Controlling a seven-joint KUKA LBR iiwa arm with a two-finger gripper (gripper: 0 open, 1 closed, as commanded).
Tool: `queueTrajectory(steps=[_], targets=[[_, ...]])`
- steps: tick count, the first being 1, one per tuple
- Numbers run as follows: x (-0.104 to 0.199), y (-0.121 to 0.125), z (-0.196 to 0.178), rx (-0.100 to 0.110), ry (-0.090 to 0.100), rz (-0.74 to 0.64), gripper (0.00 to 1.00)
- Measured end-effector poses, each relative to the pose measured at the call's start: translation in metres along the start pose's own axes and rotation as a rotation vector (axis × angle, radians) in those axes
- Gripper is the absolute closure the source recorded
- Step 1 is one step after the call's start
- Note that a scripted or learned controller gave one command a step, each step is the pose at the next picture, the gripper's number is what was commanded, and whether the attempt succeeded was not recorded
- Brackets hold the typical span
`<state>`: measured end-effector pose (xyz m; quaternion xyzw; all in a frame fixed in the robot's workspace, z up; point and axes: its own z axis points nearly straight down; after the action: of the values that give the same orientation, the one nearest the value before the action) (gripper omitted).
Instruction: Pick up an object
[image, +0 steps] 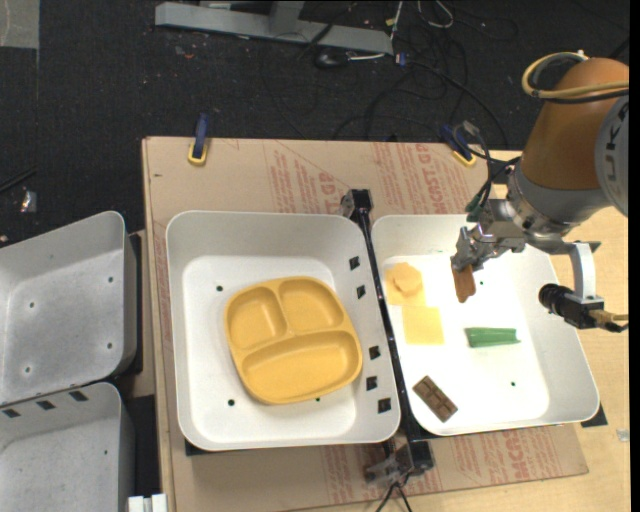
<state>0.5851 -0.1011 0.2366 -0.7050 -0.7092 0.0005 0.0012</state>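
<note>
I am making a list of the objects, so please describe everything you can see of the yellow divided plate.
The yellow divided plate lies flat in the left white bin, about in its middle and turned slightly. It looks like smooth plastic, with rounded corners and three compartments: two smaller ones at the far side and one large one at the near side. Nothing lies in it.

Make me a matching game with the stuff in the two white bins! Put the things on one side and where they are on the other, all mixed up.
Things:
1. yellow divided plate
2. green piece
3. brown chocolate-like bar
4. yellow square slice

Places:
A. right bin, near its front edge
B. left bin, in the middle
C. right bin, just left of the green piece
D. right bin, right of the yellow square slice

Pairs: 1-B, 2-D, 3-A, 4-C
</note>
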Motion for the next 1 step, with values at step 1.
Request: queueTrajectory(steps=[1], targets=[[0.0576,-0.0128,-0.0075,-0.001,0.001,-0.002,1.00]])
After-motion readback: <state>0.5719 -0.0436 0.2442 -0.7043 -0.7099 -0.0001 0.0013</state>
